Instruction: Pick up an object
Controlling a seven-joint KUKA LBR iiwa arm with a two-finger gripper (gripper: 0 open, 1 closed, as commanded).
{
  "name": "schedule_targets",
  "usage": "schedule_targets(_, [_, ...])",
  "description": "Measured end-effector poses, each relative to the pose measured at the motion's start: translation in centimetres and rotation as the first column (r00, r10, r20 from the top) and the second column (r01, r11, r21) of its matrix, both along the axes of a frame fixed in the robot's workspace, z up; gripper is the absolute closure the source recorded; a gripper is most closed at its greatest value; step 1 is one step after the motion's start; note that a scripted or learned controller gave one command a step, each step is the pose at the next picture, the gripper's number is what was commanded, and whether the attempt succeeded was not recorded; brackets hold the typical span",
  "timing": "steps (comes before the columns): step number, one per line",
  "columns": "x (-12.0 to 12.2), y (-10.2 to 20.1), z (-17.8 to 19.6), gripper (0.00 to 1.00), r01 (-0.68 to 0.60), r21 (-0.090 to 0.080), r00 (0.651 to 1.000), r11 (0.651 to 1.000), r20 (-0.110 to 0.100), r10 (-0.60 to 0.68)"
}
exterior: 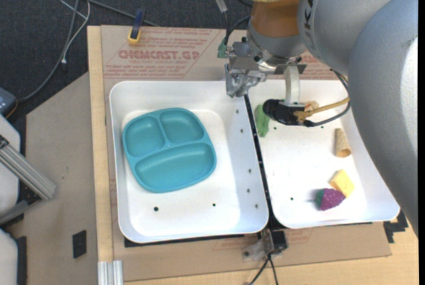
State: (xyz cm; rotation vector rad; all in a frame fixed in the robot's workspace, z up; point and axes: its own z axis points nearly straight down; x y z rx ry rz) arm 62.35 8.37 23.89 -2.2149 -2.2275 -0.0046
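My gripper [238,86] hangs over the far end of the ridge between the two white bins, above the back rim of the left bin [119,144]. A teal divided plate [170,148] lies in the left bin. In the right bin [299,164] a small green piece [262,123] lies against the left wall, just below and right of the gripper. Further right lie a tan cone-shaped piece [341,142], a yellow block [342,182] and a purple bumpy piece [329,198] touching the block. I see nothing held.
The bins rest on a cardboard sheet [166,51] with a blue clip [137,26] at its far edge. Cables run over the dark floor behind. The grey arm covers the upper right of the view and the right bin's far corner.
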Motion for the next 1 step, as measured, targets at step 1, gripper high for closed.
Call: schedule_targets(1, [-0.02, -0.36, 0.02, 0.0, 0.004, -0.002, 1.0, 1.0, -0.001, -0.004])
